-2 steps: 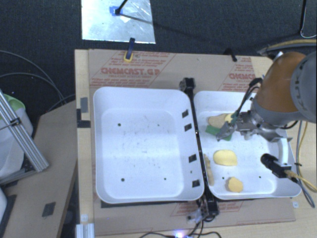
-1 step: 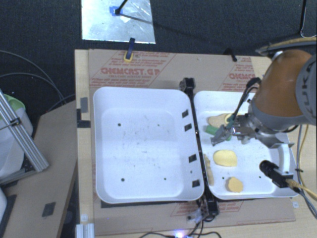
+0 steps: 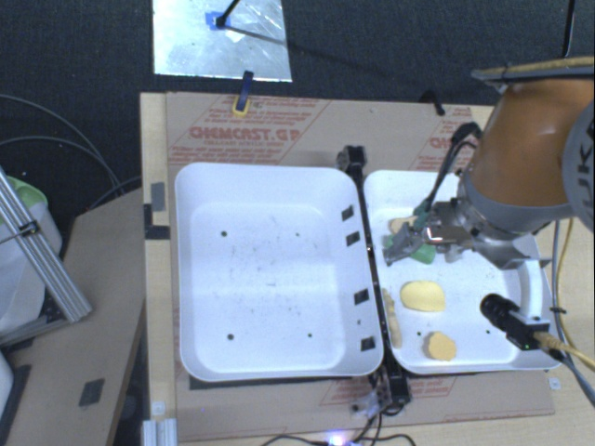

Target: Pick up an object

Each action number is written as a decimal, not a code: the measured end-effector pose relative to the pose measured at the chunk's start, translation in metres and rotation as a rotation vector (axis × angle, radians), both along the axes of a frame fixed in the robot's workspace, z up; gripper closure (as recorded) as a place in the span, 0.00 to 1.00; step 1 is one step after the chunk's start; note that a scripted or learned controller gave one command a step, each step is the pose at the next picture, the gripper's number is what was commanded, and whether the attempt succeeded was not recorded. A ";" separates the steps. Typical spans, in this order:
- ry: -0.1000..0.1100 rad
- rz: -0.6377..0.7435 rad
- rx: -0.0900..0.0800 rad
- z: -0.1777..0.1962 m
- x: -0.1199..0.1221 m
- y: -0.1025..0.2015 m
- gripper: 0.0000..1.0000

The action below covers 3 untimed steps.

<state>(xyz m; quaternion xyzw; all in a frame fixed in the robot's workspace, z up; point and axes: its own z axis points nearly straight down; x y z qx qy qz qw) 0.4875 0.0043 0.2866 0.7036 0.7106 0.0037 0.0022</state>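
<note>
My gripper (image 3: 402, 245) hangs low over the left part of the right white bin (image 3: 465, 365), reaching in from the right. Just under and beside it lies a small green object (image 3: 424, 255), partly covered by the gripper. A pale tan piece (image 3: 398, 225) peeks out right behind the gripper. A yellow oval object (image 3: 422, 295) lies in front of the gripper, apart from it. Closer to the bin's front wall sits a smaller orange-yellow lump (image 3: 441, 346). A thin tan stick (image 3: 391, 316) lies along the bin's left wall.
The left white bin (image 3: 191, 249) stands beside the right one, with a black divider rail (image 3: 364, 249) between them. Both rest on a cardboard sheet (image 3: 251, 128). A metal plate (image 3: 221, 26) lies beyond the bench.
</note>
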 end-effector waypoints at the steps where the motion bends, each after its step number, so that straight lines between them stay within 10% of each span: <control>1: 0.000 -0.001 0.000 0.054 0.000 0.036 0.00; 2: 0.002 -0.001 -0.002 0.062 0.001 0.034 1.00; 3: 0.004 -0.004 -0.001 0.093 0.000 0.057 1.00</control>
